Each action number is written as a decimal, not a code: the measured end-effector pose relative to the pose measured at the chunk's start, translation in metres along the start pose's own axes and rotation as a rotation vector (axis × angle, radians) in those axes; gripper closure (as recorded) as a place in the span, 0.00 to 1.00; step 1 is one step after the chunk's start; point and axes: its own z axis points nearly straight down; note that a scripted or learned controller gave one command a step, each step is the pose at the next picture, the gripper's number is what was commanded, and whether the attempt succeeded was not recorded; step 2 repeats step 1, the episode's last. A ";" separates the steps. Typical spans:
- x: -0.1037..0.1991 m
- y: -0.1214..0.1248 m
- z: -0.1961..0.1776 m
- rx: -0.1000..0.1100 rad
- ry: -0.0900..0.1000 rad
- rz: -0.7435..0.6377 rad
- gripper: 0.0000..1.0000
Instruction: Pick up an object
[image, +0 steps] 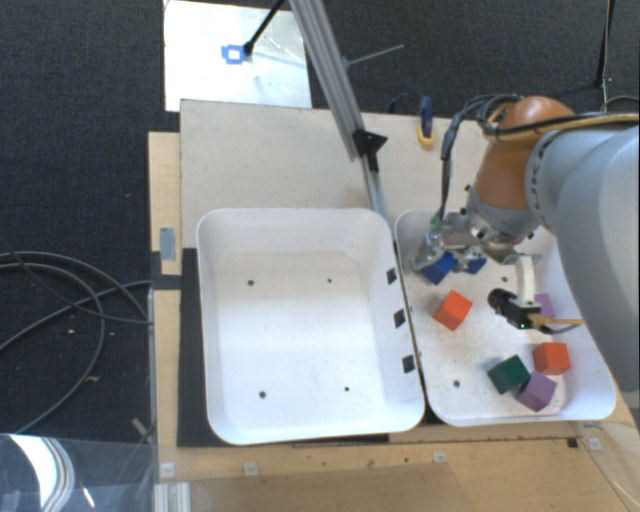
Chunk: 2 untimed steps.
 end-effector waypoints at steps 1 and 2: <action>0.093 -0.004 -0.094 -0.008 0.003 -0.003 1.00; 0.093 -0.004 -0.094 -0.008 0.003 -0.003 1.00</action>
